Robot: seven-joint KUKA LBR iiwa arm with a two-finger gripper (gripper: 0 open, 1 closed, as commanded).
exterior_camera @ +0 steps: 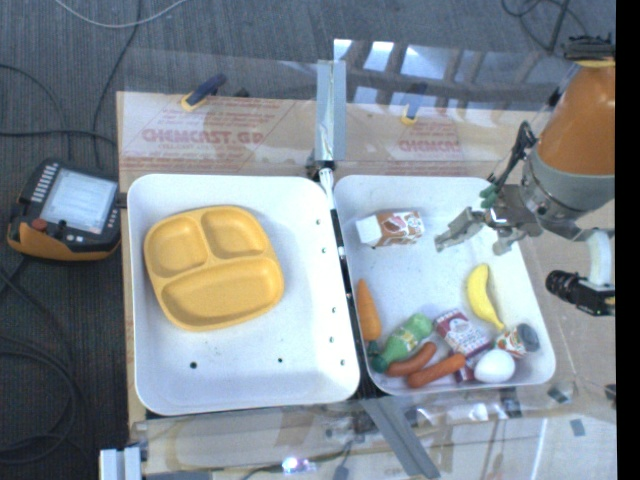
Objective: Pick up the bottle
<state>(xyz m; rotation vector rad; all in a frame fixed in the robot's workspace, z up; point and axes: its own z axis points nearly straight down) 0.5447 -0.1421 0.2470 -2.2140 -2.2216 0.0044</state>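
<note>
A small green bottle (404, 335) lies on its side near the front of the right bin (436, 280), between a carrot and two sausages. My gripper (477, 238) hangs over the upper right part of that bin, well behind and to the right of the bottle. Its fingers (452, 234) are spread open with nothing between them.
The right bin also holds a brown and white carton (391, 228), a carrot (368, 310), a banana (483, 296), two sausages (428, 364), a red packet (460, 330), a white egg (493, 366) and a small can (520, 340). A yellow divided plate (212, 264) lies in the left bin (240, 368).
</note>
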